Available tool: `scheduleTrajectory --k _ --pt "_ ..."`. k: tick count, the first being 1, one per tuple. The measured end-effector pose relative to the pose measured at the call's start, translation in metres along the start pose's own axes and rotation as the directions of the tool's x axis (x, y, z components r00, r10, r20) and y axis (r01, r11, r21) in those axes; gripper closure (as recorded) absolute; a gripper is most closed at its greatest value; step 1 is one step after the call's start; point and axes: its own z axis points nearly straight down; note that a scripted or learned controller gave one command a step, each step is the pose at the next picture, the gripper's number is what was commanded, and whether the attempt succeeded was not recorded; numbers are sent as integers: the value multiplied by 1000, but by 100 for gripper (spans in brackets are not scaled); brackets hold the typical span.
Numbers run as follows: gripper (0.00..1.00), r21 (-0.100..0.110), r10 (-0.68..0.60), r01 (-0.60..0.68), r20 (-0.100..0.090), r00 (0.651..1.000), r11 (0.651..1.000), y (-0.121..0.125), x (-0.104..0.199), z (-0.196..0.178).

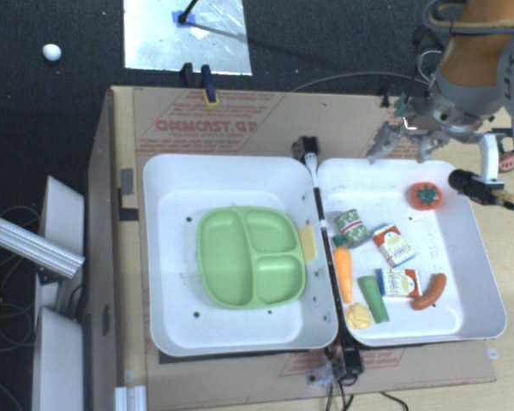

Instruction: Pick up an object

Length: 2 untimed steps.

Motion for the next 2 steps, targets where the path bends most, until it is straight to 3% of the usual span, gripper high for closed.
scheduleTrajectory --k 1,2 --pt "0 5 3 -3 0 1000 1000 10 -37 134" --pt "0 2 2 -2 0 1000 1000 -2 -37 168"
